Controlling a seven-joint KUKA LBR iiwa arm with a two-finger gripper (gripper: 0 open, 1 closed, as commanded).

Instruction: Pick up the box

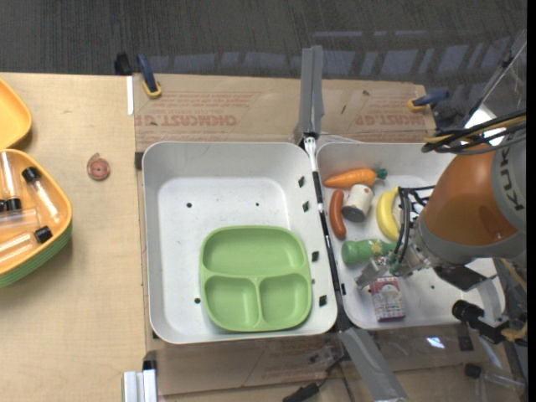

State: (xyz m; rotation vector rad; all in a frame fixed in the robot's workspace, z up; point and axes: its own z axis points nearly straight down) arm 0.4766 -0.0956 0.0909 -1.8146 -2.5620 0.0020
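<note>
We figure the small pink-and-white cardboard box (pixel 386 299), lower right in the right-hand white bin (pixel 435 315), is light and crushable, so pinch its long sides; can't tell the jaws' state.

The hand (pixel 388 266) hangs low in the right bin (pixel 435 312), just above the box (pixel 387 301). A green plate (pixel 255 277) lies in the left bin (pixel 167 224).

Cardboard sheet (pixel 276 107) behind the bins: red print, upside down, reads "CHEMCZT", far beyond the jaws. Arm (pixel 511 187): letters "KU" on grey casing, above the jaws. Box (pixel 387 298) label just below the jaws: illegible.
</note>
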